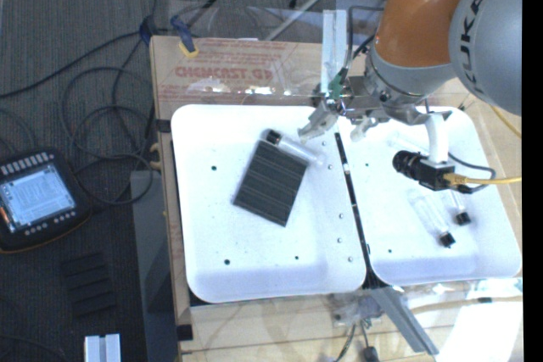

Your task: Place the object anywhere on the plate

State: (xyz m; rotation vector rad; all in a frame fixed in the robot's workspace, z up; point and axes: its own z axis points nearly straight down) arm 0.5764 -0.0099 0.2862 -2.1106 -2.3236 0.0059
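The gripper (337, 125) has its fingers apart over the bin divider, holding nothing; it may miss the clear tube (288, 148) beside the dark ridged plate (271, 181)

Dark ridged plate (271, 181) mid left bin (204, 267); white floor around it open.

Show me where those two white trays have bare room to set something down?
Left bin: bare in front of and left of the dark ribbed plate. Right bin: bare near the divider, in front. Crowded at the back middle, around the hand and clear tube.
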